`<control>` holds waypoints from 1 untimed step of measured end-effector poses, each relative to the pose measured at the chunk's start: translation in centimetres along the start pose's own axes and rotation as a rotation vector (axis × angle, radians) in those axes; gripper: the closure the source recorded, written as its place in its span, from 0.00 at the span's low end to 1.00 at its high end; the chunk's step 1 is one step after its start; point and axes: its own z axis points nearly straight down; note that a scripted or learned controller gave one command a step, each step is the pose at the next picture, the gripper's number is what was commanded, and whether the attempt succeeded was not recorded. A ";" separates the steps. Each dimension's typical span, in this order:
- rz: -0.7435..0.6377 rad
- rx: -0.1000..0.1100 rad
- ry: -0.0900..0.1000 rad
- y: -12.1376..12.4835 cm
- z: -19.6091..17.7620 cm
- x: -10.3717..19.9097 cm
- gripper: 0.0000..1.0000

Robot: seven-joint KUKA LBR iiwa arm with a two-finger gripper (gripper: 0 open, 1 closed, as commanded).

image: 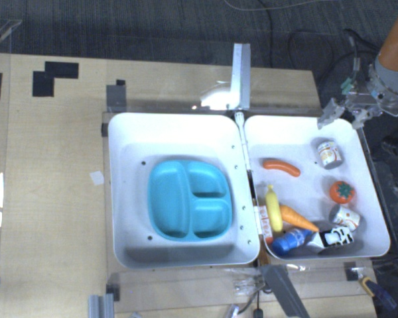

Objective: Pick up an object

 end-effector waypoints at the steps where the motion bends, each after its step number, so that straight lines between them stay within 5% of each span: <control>1: -0.127 -0.003 -0.001 -3.6 12.0 -0.5 0.00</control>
